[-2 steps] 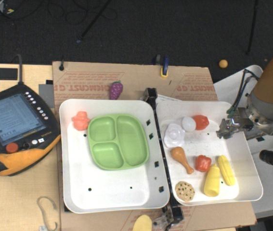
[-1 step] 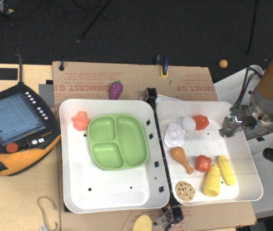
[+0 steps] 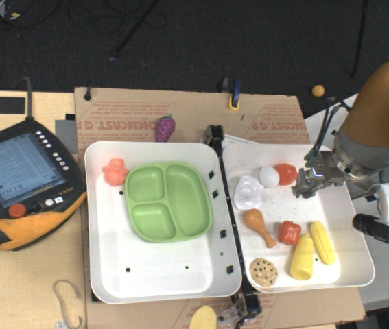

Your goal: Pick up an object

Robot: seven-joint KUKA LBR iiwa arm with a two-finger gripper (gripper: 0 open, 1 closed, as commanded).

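- Camera view: two shallow white bins, left bin (image 3: 105, 252) and right bin (image 3: 359, 266), side by side.
- Left bin: one green three-compartment plastic tray (image 3: 168, 202); one pink-orange rounded toy (image 3: 114, 173) at upper left.
- Right bin: one white egg (image 3: 269, 176), one red tomato (image 3: 287, 173), one clear lumpy item (image 3: 249, 192), one drumstick (image 3: 258, 225), one red pepper (image 3: 289, 232), one yellow bottle (image 3: 303, 258), one ribbed corn cob (image 3: 322, 242), one speckled cookie (image 3: 263, 272).
- Gripper (image 3: 304, 188) over right bin, beside tomato; open or closed: cannot tell.
- Outside bins: one purple grape bunch (image 3: 165, 128).
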